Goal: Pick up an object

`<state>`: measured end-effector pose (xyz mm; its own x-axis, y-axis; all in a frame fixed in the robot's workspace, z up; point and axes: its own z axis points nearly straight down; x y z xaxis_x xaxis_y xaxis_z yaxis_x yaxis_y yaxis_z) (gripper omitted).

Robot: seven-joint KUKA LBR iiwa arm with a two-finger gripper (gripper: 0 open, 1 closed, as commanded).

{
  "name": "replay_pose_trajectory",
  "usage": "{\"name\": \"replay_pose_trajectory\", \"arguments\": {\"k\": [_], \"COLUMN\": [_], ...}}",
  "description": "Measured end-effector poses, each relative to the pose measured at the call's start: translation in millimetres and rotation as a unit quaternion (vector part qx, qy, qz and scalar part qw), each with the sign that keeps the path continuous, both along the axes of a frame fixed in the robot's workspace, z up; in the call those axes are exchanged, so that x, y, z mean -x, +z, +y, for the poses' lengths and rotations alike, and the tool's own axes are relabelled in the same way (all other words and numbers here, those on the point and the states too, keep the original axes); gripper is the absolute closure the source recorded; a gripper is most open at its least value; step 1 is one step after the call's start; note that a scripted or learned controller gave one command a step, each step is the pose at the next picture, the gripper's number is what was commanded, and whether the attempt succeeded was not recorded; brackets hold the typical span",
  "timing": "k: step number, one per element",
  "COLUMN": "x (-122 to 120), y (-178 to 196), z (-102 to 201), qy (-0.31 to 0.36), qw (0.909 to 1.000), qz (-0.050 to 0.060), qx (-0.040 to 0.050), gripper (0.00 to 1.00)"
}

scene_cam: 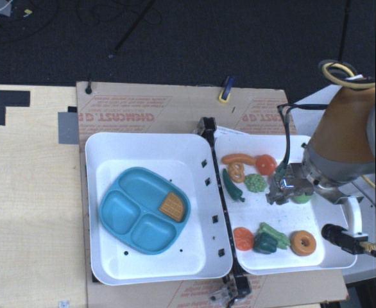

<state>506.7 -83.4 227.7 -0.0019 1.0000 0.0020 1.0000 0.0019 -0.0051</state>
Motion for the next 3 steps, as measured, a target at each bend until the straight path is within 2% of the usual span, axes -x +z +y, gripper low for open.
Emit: {"name": "replay_pose_trajectory", "arguments": {"k": [1, 2, 3], "x": [13.6, 15.1, 8.9], "y": [-8.8, -11.1, -8.0], "z": [48.3, 105.5, 109.9], "qy": [0.0, 0.001, 0.0], "qw": [1.0, 1.0, 1.0], "qz": [0.0, 0.0, -0.001], "qx": [0.0002, 0.0002, 0.0007], "gripper": [1.0, 1.0, 1.0]}}
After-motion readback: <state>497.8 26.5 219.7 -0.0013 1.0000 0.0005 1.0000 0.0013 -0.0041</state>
